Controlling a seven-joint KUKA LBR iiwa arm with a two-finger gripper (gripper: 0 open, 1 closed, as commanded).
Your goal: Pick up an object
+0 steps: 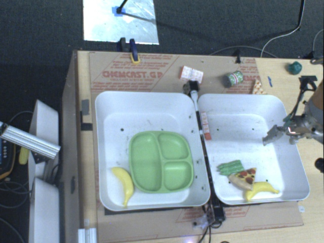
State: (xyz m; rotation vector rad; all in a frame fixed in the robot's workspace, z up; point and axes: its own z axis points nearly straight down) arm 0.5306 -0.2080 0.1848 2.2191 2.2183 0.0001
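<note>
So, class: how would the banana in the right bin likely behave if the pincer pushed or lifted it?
The banana looks like smooth, glossy toy plastic, so probably stiff, light and rather slippery. Its curved shape may pivot when pushed. It touches the pizza slice, so a push would likely shift both.

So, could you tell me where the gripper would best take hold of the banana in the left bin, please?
Probably at the middle of the banana, coming straight down from above with the fingers closing across its narrow width. It lies flat on the floor of the left bin, curved, with the green plate close on one side, so the mid-body looks most accessible. The gripper sits over the right bin.
</note>
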